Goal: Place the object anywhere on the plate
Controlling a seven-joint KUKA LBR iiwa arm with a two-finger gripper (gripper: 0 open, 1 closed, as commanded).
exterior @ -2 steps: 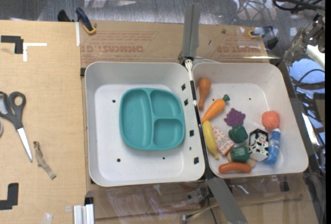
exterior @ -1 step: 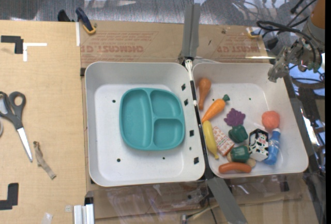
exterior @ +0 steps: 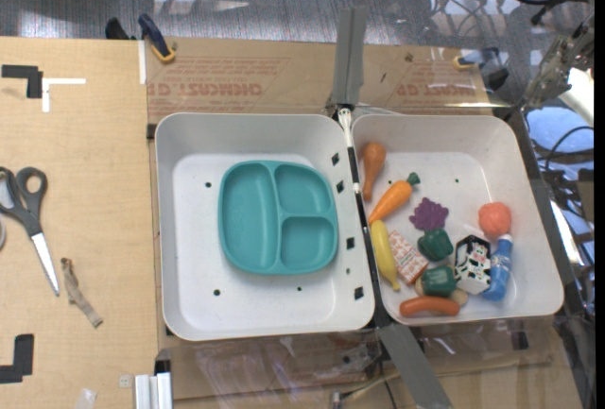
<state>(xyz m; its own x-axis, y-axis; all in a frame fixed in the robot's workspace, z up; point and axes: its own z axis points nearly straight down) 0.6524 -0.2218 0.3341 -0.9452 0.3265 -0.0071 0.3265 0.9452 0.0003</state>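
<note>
Plainly, the move turned on one relation: the object sat to the right of the plate, and the wall between the bins lay in the way.

On the far left, scissors [exterior: 31, 213] lay on the worktop [exterior: 85, 152], well apart from everything that mattered. Next came the left bin [exterior: 180, 247], and flat in its middle the teal plate [exterior: 279, 218], with three compartments and nothing on it.

Across the shared wall, the right bin [exterior: 529, 180] held a heap of toys. You had not been told which one to take, so any of them could have been the object. The carrot [exterior: 394, 197] lay nearest the plate, its long axis slanted, green top up-right and tip down-left toward the wall. Just below it lay a yellow banana [exterior: 383, 251], running nearly along the wall. Farther right sat a purple cluster [exterior: 431, 213] and an orange ball [exterior: 494, 218].

You could not tell whether the claw was spread or pressed together. In my judgement, whatever it took had to be lifted over the wall and carried leftward.
</note>
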